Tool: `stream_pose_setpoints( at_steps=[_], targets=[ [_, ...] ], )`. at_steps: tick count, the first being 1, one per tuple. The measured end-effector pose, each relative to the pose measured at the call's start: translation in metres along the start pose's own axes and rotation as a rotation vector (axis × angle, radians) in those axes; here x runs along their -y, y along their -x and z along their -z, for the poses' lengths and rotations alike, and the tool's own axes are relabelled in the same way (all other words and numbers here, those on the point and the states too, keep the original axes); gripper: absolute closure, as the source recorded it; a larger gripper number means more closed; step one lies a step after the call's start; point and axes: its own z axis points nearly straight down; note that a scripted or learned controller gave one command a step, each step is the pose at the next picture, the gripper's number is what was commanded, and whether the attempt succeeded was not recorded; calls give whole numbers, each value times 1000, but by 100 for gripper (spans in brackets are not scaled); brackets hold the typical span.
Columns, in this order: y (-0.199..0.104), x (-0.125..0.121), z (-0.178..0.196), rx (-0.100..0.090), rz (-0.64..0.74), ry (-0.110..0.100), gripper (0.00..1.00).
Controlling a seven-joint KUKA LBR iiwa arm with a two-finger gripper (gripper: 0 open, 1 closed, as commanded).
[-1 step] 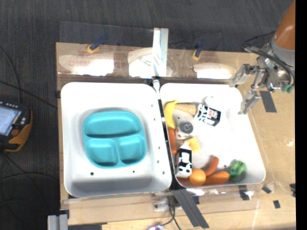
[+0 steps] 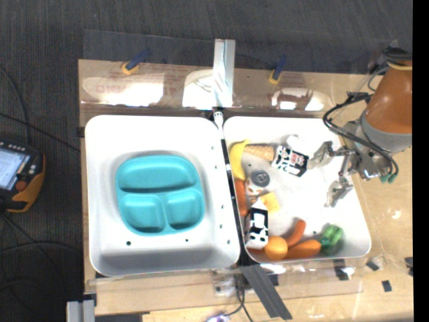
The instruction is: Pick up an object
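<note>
The right bin holds several toy foods. A yellow banana and a tan cone lie at its far left, beside a black-and-white carton. A grey disc and a yellow wedge sit below them. Near the front lie a cow-patterned block, an orange ball, a carrot and a green piece. My gripper hangs over the bin's right side, open, with nothing between its fingers. It is right of the carton and above the green piece.
The left bin holds a teal divided tray. The arm's orange band and cables stand over the bench at the right. A handheld pendant lies off the bench at far left.
</note>
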Motion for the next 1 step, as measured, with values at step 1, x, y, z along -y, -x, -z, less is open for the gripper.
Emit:
stream_pose_setpoints(
  at_steps=[1],
  targets=[
    [-33,-9,-87,12,-72,-4,0]
  ],
)
